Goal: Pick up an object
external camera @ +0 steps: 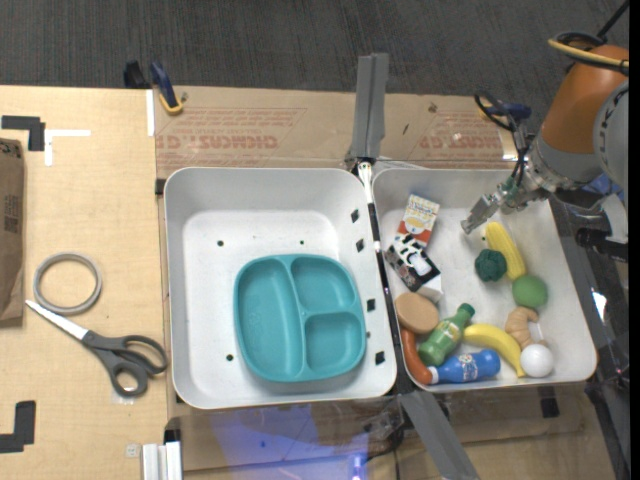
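The right bin (570,258) holds several small items. At its back lie a small printed carton (421,217) and a black-and-white packet (411,261). A yellow banana (505,248), a dark green ball (490,265) and a lime-green ball (530,291) sit on the right side. Toward the front are a tan round piece (417,313), a green bottle (445,335), a second banana (495,340), a blue bottle (468,368) and a white ball (537,360). My gripper (480,214) hangs low at the bin's back right, just above and left of the first banana's tip, with nothing seen in it.
The left bin (200,218) holds a teal divided plate (300,318). On the wooden bench to the left lie scissors (110,348) and a tape roll (67,281). A grey post (369,108) stands between the bins at the back.
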